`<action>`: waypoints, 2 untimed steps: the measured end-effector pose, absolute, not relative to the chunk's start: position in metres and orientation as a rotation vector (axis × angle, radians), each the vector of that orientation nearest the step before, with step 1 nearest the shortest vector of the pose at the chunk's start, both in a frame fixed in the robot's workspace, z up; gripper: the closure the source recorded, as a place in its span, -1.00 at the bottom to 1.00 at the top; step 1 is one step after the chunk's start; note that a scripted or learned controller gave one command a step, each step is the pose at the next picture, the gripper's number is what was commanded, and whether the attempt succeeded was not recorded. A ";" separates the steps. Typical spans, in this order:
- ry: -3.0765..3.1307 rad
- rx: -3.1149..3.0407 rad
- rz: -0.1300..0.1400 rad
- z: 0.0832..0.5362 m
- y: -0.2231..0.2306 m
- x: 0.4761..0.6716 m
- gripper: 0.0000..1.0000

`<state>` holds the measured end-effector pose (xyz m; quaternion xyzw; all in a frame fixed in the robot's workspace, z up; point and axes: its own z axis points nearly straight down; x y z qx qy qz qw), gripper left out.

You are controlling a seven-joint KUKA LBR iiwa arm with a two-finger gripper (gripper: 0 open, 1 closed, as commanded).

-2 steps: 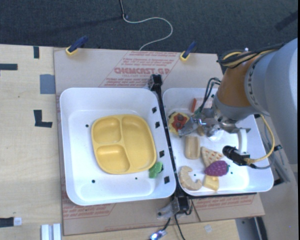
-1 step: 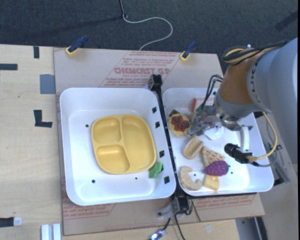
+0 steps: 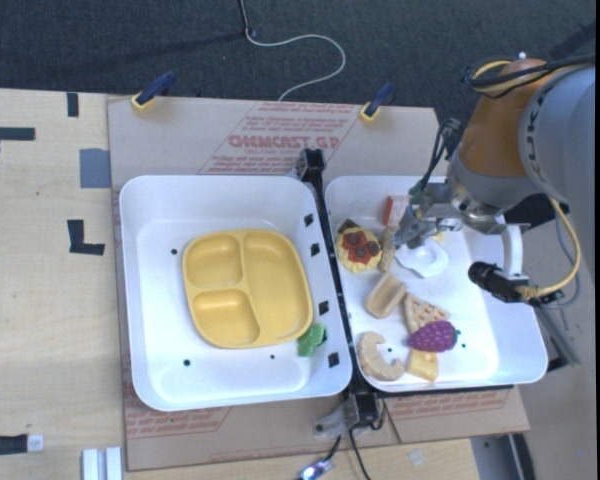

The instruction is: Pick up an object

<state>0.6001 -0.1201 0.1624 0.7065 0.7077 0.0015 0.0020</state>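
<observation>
The right bin [image 3: 520, 353] holds several toy foods: a small pizza-like round [image 3: 359, 247], a tan bread piece [image 3: 385, 295], a purple grape bunch [image 3: 433, 336], a bitten cookie [image 3: 378, 358], a yellow cheese wedge [image 3: 421, 365], a red and white item [image 3: 394, 209] and a white piece [image 3: 424, 260]. My gripper [image 3: 416, 234] hangs low over the upper middle of this bin, just above the white piece. Its fingertips are dark and small against the clutter.
The left bin [image 3: 145, 268] holds a yellow divided plate [image 3: 246, 287] and a small green item [image 3: 312, 339] at its lower right. The arm's grey and orange wrist [image 3: 510, 138] reaches in from the right. A black divider clip [image 3: 310, 163] sits between the bins.
</observation>
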 end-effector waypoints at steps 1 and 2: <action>2.220 2.217 0.004 0.223 -0.127 0.604 1.00; 2.223 2.221 -0.001 0.224 -0.127 0.604 1.00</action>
